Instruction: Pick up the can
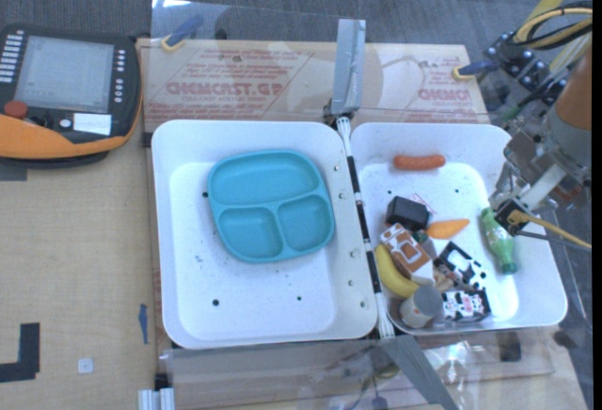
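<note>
The can [419, 306] is a small grey cylinder near the front wall of the right bin [470, 178], wedged between a banana [393, 273] and a black-and-white patterned box [465, 303]. Its open-looking end faces up toward the camera. My gripper [511, 213] hangs over the right side of that bin, just above the top of a green bottle [499, 243]. It is well to the right of the can and farther back, with nothing visibly in it.
The right bin also holds a sausage [419, 161], a black block [407, 211], a carrot [448, 228] and a brown carton [406, 248], crowded around the can. A teal divided plate [271, 204] lies in the left bin [179, 239]. A teach pendant [66, 93] rests at far left.
</note>
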`<state>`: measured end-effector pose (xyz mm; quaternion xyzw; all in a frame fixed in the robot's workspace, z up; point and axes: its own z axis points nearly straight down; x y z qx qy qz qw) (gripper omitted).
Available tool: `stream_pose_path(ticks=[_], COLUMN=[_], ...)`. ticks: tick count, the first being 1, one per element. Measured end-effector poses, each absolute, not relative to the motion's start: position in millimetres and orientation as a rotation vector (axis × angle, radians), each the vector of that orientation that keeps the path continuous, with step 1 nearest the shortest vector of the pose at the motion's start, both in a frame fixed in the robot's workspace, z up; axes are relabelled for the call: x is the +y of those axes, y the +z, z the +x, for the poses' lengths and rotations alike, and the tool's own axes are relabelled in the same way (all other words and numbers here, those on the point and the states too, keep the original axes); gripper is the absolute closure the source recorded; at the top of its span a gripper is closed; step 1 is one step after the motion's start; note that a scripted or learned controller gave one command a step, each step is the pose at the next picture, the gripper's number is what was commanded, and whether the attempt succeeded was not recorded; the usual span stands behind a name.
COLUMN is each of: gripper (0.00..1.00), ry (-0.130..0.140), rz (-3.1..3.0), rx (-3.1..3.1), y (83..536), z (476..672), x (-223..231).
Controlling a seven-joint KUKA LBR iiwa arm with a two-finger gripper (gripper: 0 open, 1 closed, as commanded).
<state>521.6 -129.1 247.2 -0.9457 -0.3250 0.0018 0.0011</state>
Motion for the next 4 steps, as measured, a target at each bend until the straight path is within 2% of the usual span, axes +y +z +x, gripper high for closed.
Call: stream_pose_path(ticks=[1,2,3,4], gripper=[1.0,1.0,1.0,1.0], ry=[0.007,0.006,0.006,0.004], rz=[-2.97,-2.98,-2.999,-3.004], rx=[-1.019,-0.985,-0.924,-0.917], y=[257,234,225,181], z=[522.0,536.3,495.7,585.7], x=[-130,-103,-85,-115])
